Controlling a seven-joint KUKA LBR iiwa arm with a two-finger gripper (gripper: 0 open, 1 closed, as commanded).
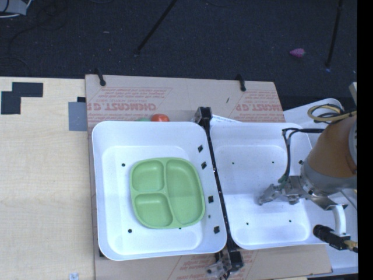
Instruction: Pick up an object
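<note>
Currently: gripper low in right bin, plate in left bin

Gripper (269, 196) sits low over the floor of the right bin (256, 142), arm (333, 153) reaching in from the right. Finger state: cannot tell at this angle; nothing visible between them. Green divided plate (167, 192) lies flat in the middle of the left bin (111, 156), well apart from the gripper. Small red object (159, 118) sits just behind the left bin's far rim, on the cardboard (175, 101).

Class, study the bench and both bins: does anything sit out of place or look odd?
Yes. A small red-orange object lies outside the bins, on the cardboard just behind the left bin, partly hidden by its rim. The green plate lies flat inside that bin, slightly turned.
</note>
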